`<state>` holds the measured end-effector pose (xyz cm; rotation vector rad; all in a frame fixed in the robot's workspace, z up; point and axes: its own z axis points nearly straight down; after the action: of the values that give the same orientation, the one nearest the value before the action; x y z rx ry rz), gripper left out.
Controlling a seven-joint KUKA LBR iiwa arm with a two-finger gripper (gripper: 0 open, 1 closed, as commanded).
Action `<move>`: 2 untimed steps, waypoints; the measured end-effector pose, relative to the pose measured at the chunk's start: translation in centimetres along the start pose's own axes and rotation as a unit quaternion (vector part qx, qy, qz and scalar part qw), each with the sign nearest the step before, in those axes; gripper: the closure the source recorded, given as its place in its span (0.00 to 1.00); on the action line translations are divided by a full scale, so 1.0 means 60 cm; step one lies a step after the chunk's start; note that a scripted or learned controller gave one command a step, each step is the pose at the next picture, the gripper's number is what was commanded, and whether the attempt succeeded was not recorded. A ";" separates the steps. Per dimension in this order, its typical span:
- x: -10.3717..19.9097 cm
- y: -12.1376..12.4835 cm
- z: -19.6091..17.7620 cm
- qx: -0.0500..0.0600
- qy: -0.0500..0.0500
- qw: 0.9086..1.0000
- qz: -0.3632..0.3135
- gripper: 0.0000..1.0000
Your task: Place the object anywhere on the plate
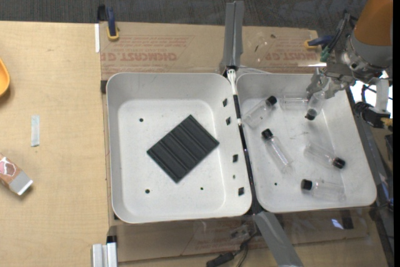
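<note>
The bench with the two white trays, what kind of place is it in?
Probably a robotics lab: a robot arm reaches over two white bins, one holding clear vials, the other a dark ridged plate.

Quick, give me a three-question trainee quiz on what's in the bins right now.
1. Which bin holds the plate?
2. True or false: the vials have black caps.
3. The gripper is over: A) the plate B) the right bin's far side C) the bench outside the bins.
Key: 1 the left bin; 2 true; 3 B.
</note>
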<state>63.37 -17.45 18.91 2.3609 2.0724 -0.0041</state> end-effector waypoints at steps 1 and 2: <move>0.086 -0.053 -0.015 0.000 0.001 0.996 -0.085 1.00; 0.183 -0.101 -0.003 0.000 0.001 0.993 -0.115 1.00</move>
<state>58.78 -5.79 19.07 2.1084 2.3311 -0.0033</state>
